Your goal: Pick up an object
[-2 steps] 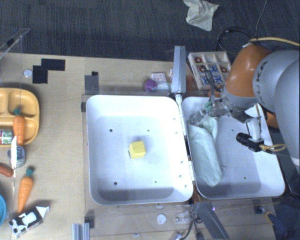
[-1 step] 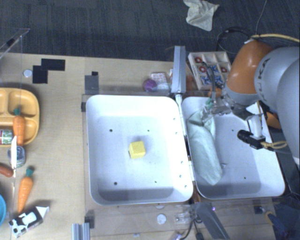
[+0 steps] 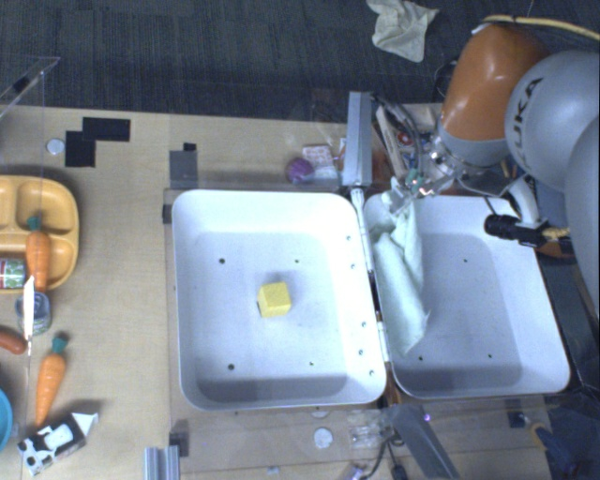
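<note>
Looks about halfway: gripper [image 3: 410, 190] clamped on pale cloth [image 3: 401, 272] at right bin's [image 3: 497, 375] far-left corner, lift unfinished, cloth trailing down.

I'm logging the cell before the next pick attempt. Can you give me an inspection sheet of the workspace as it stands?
Surface: wooden bench bearing a left bin and a right bin, side by side.
Job's things: yellow block near the middle of the left bin; pale cloth draped along the right bin's left wall.
Clutter: yellow tray and toy carrots at the bench's left edge; purple item behind the left bin; crumpled rag on the dark floor.
Grippers: gripper at the cloth's upper end, over the right bin's back left corner; grip unclear.
Cables: wires behind the bins, near the gripper.
Surroundings: dark carpet beyond the bench.
</note>
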Controlling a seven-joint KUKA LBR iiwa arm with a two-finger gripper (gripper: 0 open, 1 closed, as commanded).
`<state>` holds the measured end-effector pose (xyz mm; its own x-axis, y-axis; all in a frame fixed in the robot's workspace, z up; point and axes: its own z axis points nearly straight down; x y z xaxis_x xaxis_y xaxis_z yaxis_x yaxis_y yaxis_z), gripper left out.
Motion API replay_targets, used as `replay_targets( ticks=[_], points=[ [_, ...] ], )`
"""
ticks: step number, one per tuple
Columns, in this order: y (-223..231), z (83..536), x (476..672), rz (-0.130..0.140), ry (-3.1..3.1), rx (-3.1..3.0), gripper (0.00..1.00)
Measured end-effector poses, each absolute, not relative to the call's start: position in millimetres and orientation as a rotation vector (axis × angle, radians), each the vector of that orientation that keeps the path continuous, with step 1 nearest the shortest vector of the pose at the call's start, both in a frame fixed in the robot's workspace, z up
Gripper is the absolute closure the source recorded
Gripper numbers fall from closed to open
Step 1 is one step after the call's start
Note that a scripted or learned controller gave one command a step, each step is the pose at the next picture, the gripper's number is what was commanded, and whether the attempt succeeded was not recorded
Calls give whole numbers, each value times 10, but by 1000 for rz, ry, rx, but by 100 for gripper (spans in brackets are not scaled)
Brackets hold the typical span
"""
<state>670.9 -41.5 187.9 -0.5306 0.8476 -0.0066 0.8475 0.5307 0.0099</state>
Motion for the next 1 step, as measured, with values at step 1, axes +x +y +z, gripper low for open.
replay_targets(
  ticks=[1],
  points=[
    [-415, 1879, 6709, 9, 2739, 1517, 0]
  ],
)
